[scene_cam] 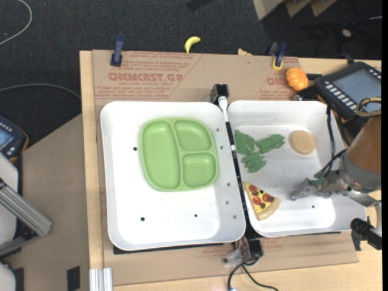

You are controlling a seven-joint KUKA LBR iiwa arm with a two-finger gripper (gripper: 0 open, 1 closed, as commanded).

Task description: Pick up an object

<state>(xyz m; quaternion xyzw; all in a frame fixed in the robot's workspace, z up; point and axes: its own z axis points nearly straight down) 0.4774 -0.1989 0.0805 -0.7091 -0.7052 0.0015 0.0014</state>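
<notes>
In the right bin (315, 109) lie a pizza slice toy (262, 201) at the front left, a green leafy toy (254, 148) near the left wall, and a round tan cookie (302, 142) at the back. My gripper (303, 188) reaches in from the right and hangs low over the bare bin floor, to the right of the pizza slice and in front of the cookie. It stands open with nothing between its fingers. It touches none of the toys.
The left bin (121, 211) holds a green divided plate (179, 154). On the cardboard behind the bins lie an orange toy (296, 77) and a yellow banana toy (191, 42). A black pendant (351, 90) sits at the back right.
</notes>
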